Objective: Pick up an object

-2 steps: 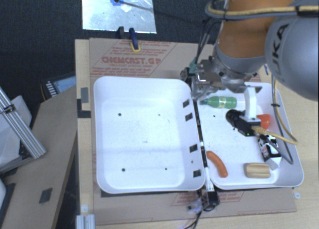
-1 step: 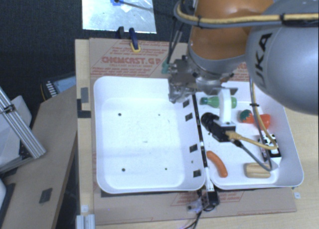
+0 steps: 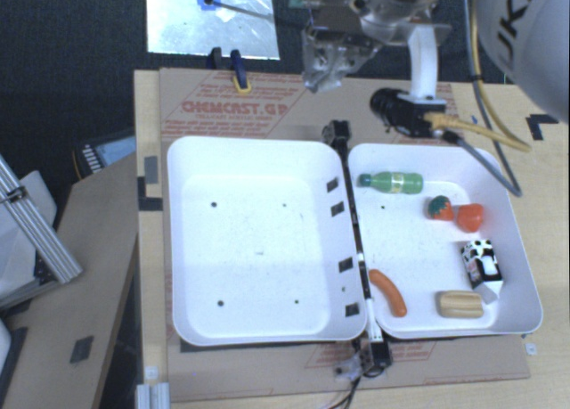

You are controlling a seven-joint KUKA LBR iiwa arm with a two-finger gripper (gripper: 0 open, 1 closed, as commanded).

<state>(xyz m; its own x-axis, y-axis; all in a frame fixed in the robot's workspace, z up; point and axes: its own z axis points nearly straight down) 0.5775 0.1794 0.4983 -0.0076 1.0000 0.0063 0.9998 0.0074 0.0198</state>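
My gripper hangs high above the bench, over the cardboard behind the two bins, with nothing seen between its fingers. In the right bin lie a green bottle, an orange and red carrot-like toy, a black and white carton, a tan bread-like block and an orange sausage. All of them lie well below and in front of the gripper.
The left bin sits beside the right one, joined by a black clipped divider. A shiny metal sheet lies on the dark floor behind. Blue and yellow clamps grip the cardboard's back edge.
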